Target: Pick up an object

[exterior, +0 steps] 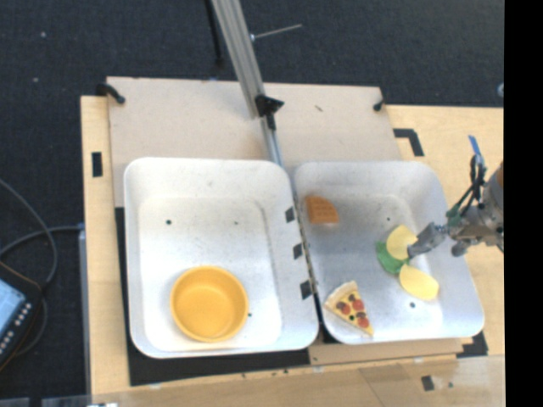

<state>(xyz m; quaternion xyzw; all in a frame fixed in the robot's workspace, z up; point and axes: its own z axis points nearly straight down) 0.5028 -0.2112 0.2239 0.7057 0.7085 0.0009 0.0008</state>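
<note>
Now | you had the gripper (pixel 424 240) beside the yellow-green toy (pixel 397 246) | finger state: cannot tell | nothing lifted yet

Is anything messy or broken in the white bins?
Nothing stands out. The yellow bowl sits upright in the left bin; the pizza slice, bread and yellow-green pieces lie loosely in the right bin.

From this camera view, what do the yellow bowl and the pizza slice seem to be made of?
The yellow bowl looks like moulded plastic: one even colour, smooth and slightly glossy. The pizza slice is probably a plastic or rubber toy: flat, matte colours and neat red dots. At this size, I cannot be sure of either.
</note>
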